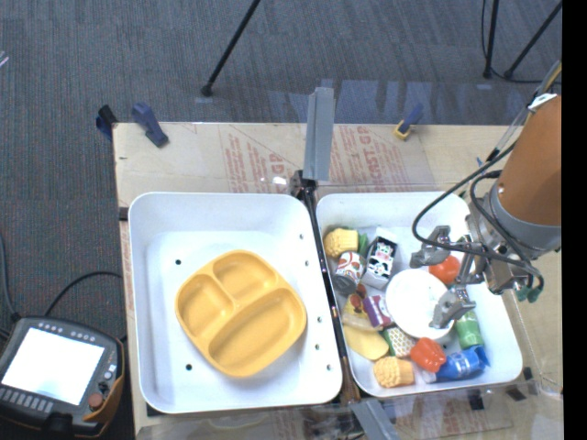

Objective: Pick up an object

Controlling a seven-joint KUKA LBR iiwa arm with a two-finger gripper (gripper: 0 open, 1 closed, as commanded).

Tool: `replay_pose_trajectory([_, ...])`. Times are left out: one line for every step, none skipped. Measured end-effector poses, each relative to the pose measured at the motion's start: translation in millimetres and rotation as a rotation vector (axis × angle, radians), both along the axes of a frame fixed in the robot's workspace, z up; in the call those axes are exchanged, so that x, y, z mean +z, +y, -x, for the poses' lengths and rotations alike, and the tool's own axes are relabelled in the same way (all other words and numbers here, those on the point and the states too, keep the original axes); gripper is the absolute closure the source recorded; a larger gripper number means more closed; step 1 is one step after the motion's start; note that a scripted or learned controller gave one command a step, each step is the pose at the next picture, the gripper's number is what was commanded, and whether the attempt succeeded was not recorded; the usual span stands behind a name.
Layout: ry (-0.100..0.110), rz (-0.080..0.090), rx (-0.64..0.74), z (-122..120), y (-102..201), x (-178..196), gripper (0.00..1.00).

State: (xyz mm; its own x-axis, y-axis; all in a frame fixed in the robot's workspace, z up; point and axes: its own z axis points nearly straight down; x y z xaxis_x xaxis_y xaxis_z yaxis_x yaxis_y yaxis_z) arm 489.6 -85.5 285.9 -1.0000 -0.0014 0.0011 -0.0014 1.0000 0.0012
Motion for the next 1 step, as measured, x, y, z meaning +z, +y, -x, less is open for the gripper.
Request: replay_pose_trajectory([0.015, -0.001, -0.141, -43.7, 6.8, -153.8, 0.00])
